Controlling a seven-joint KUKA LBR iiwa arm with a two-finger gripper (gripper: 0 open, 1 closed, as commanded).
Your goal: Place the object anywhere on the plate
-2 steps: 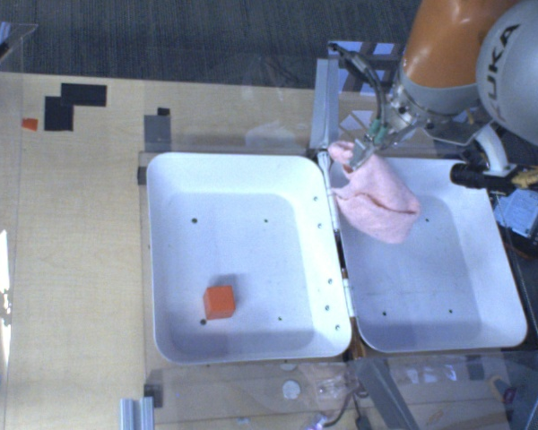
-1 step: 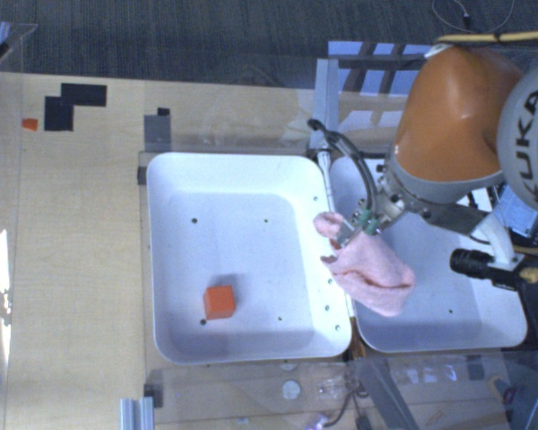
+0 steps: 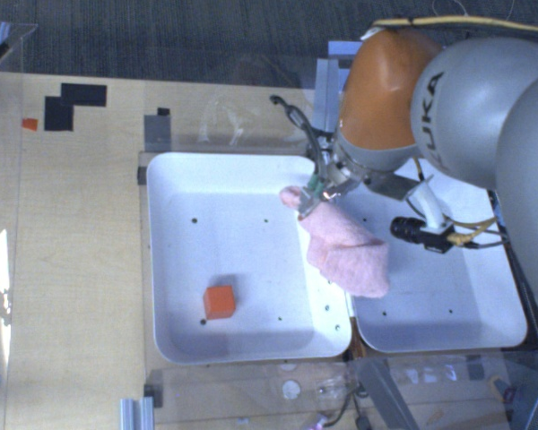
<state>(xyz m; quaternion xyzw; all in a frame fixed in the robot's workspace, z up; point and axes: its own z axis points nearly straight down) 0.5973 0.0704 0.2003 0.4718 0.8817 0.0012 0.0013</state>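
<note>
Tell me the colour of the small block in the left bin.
Orange block, seen in the camera view.

Robotics lab or test cell, by the look of it. Pale wooden bench [image 3: 63, 267] bears two shallow white bins [image 3: 175, 330] side by side, over dark grey carpet [image 3: 161, 16]. Large grey industrial arm [image 3: 484, 97] with orange band, cabling exposed. Black and orange marker blocks [image 3: 67, 106] fixed on bench top. Clear panel at left edge, possibly a safety screen.
</note>
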